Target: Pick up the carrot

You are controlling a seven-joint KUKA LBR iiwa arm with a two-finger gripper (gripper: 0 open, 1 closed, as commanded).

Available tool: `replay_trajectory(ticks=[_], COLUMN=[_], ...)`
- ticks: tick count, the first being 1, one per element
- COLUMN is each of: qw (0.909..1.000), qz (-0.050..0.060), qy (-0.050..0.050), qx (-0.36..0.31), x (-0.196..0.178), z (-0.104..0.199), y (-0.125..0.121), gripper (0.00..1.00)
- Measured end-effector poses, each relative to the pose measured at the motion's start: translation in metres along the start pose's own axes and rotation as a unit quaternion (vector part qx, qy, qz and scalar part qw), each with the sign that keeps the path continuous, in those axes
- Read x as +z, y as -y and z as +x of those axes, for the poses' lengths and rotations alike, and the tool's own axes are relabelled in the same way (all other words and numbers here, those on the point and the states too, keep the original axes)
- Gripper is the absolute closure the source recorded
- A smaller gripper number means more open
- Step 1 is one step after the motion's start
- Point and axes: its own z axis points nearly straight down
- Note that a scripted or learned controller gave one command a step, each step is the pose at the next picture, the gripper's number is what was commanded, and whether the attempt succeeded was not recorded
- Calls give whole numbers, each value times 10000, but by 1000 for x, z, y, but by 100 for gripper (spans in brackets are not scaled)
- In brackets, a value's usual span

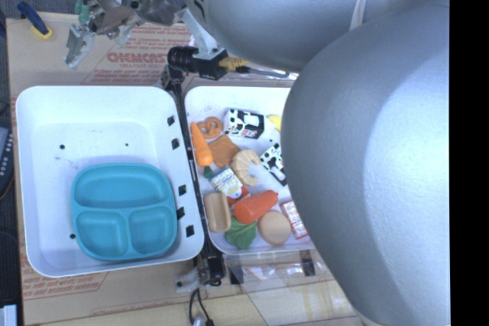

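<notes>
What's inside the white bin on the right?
The right bin holds toy food: an orange carrot by its left wall, a pretzel, a croissant, an egg and a cow-print carton. The grey arm covers the bin's right part.

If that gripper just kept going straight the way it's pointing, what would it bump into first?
Probably the brown cardboard behind the left bin. The gripper points down there, well away from the carrot, though depth is hard to judge.
</notes>
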Motion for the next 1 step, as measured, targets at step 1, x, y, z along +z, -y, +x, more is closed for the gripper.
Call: replay_trajectory(ticks=[1], qw=[9783], qz=[-18], qy=[1], qx=[2072], x=[-37], z=[-31], y=[10], gripper=[0])
